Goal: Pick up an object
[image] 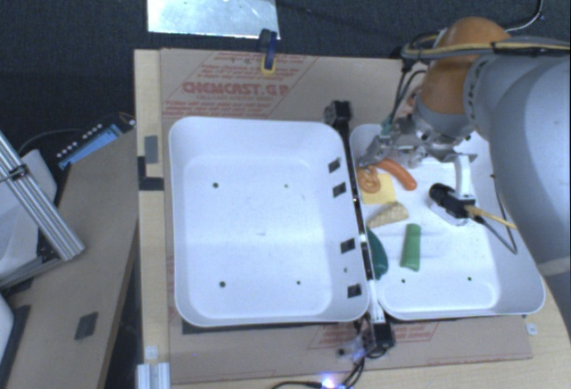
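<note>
My gripper (378,152) hangs low over the back left corner of the right bin (464,293). Just below it lies an orange sausage-shaped piece (399,173), beside a flat yellow slice (377,189). Further toward the front are a tan wedge (389,215), a light green cylinder (410,246) and a dark green piece (377,255) against the bin's left wall. I see nothing lifted off the bin floor.
The left bin (259,222) stands beside the right one, and black clips (340,190) line the wall where they meet. The grey arm (526,137) covers the right bin's back right part. A blue and yellow clamp (267,51) sits behind the bins.
</note>
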You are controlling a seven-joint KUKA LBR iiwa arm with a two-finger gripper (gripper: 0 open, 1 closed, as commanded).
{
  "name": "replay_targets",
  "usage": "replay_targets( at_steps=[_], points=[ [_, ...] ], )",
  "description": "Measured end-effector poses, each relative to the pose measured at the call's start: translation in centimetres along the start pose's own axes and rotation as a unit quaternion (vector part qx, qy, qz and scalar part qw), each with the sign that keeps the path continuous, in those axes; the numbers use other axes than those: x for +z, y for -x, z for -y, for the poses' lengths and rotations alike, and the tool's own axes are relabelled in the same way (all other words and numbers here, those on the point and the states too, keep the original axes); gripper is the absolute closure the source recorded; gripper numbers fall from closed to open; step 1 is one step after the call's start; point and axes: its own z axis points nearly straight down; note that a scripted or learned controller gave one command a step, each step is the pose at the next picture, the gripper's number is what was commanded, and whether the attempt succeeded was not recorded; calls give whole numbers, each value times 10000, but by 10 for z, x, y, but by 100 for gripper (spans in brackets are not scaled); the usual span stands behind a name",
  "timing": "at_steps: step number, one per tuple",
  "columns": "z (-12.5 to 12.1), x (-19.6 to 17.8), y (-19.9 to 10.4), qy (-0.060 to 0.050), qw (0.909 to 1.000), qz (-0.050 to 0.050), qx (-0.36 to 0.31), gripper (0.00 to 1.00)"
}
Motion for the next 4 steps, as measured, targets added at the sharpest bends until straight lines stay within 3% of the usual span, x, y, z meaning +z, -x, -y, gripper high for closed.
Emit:
replay_targets(
  at_steps=[1,2,3,4],
  points=[
    [-3,-19,2,46,10000,11,-5,100],
    [45,-110,-23,29,10000,13,4,100],
    [14,-161,-109,30,10000,-5,-34,100],
    [0,-114,-183,-19,10000,1,-24,100]
  ],
)
